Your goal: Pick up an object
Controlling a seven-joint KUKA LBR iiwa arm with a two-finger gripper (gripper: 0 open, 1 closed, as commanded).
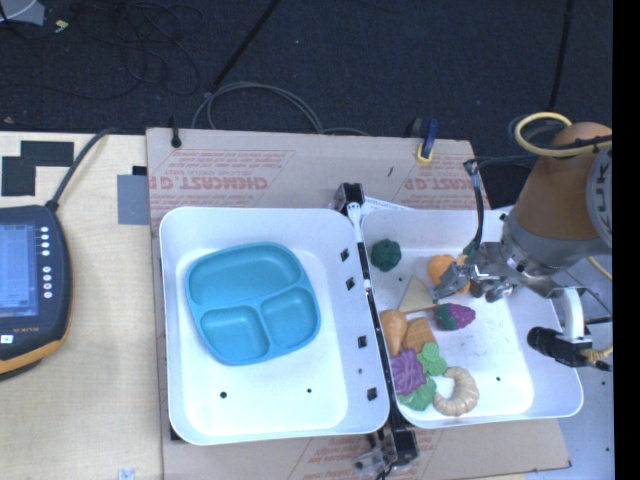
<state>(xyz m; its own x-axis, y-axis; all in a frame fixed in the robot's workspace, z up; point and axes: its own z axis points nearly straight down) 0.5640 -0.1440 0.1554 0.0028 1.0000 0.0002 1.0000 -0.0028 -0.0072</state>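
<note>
1. Left bin (180, 268): holds a blue divided plate (252, 301), lying flat, its compartments bare. Nothing here to pick.
2. Right bin (545, 393): all the loose toys are here. Near the divider, a dark green ball (386, 255) sits alone toward the far wall. Below it, a tan wedge (414, 293), then an orange-brown lump (394, 330) against the divider.
3. Lower cluster: a purple leafy piece (407, 372) touching a green piece (430, 363), with a pale curled shrimp-like toy (456, 392) just beside them at the near wall. Crowded; a grasp here risks catching two items.
4. Gripper (462, 280): low in the right bin, over the middle of the pile. An orange ball (441, 266) lies just at its left tip; a purple grape-like toy (456, 316) sits just beneath it.
5. Hand state: cannot tell how far open it is, and no toy is visibly between its tips. Not counted as a hold.
6. Judgement: likeliest target is the orange ball or the purple toy. To do this well, centre on one item, keeping the tips clear of the tan wedge, which lies close by.
7. Obstruction: the far wall of the bin is near the orange ball; cable loops trail beside the arm (560, 208).
</note>
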